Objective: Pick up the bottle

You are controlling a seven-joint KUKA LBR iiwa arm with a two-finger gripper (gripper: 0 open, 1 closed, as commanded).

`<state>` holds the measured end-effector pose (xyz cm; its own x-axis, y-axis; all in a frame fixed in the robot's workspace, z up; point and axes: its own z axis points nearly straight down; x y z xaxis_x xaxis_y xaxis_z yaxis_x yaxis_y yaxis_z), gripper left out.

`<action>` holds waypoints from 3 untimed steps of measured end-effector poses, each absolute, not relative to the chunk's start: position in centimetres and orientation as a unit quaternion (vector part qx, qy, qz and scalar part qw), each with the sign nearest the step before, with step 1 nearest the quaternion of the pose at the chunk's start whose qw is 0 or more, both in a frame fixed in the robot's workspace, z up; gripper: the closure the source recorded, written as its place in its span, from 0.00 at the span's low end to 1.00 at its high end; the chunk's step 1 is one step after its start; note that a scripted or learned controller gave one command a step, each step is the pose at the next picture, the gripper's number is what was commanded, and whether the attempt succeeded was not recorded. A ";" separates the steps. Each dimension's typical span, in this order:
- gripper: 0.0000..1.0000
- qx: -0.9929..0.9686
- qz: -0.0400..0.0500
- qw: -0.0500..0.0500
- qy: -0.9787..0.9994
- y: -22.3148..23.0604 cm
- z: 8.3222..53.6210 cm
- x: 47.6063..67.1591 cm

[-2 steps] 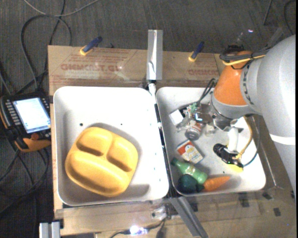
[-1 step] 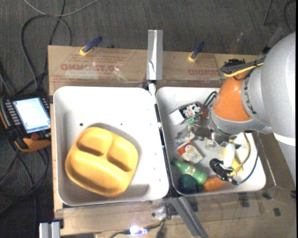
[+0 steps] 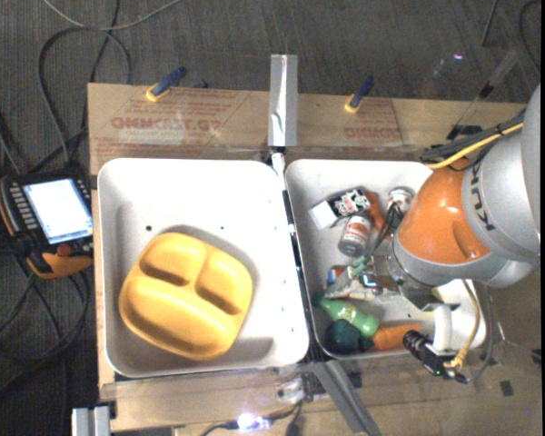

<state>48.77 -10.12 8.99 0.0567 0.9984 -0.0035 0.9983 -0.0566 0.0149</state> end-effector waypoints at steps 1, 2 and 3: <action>0.00 0.650 0.002 0.007 0.760 -9.9 9.0 48.7; 1.00 0.649 0.002 0.006 0.760 -9.7 9.9 48.7; 1.00 0.649 -0.001 -0.001 0.761 -10.4 15.5 52.3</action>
